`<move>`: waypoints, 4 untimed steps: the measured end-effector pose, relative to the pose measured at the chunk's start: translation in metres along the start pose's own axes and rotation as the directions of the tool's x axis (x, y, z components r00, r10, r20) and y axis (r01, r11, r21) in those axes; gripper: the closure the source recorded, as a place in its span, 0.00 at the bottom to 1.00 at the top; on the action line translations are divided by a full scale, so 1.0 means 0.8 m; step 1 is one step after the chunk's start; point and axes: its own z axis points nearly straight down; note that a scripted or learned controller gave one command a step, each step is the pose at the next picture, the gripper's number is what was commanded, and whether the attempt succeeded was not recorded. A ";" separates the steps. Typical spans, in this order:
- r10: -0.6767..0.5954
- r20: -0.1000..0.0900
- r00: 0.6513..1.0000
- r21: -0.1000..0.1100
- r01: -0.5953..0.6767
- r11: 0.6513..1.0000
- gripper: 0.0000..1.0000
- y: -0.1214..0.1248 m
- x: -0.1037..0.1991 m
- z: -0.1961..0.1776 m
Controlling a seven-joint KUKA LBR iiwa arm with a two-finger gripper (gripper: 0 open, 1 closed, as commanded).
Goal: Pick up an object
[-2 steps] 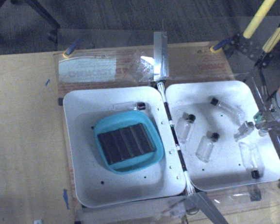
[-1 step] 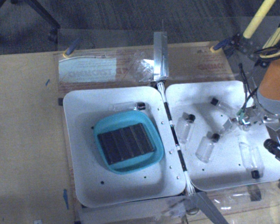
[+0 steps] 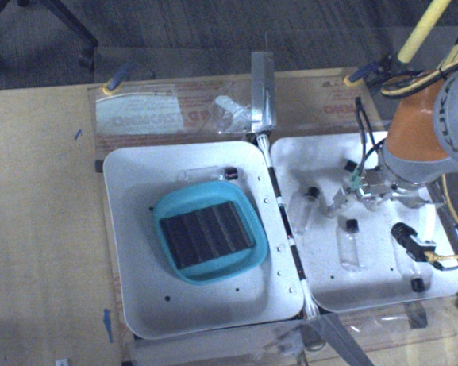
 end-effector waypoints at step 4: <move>-0.009 0.000 1.000 0.004 0.009 1.000 0.00 0.015 0.000 -0.001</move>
